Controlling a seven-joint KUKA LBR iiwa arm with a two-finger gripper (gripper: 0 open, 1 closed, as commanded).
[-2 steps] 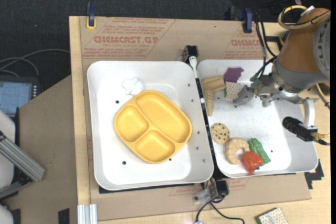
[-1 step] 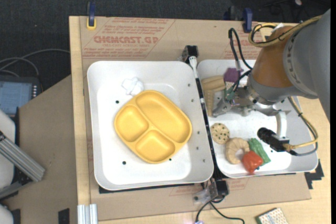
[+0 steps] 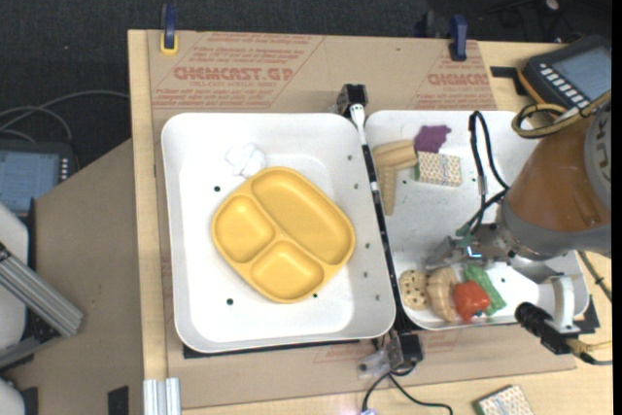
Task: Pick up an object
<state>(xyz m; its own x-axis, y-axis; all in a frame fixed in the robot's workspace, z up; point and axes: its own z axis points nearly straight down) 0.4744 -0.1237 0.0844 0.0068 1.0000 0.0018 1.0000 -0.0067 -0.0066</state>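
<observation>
My gripper (image 3: 465, 253) is low in the right bin (image 3: 428, 209), at the end of the grey arm with its orange band (image 3: 559, 180). Just below it lie a red toy with a green part (image 3: 474, 299), a tan bread-like piece (image 3: 442, 292) and a speckled cookie (image 3: 413, 288), bunched at the bin's front edge. The gripper sits just above this cluster, and nothing is visibly held in it. Farther back in the same bin are a tan block (image 3: 394, 160), a purple piece (image 3: 432, 137) and a small patterned box (image 3: 439, 170).
The left bin (image 3: 194, 238) holds a yellow three-compartment plate (image 3: 282, 233) and a small clear scrap (image 3: 245, 156). A black divider rail (image 3: 371, 185) runs between the bins. A black cable (image 3: 481, 151) loops over the right bin. A pendant (image 3: 569, 78) lies at the back right.
</observation>
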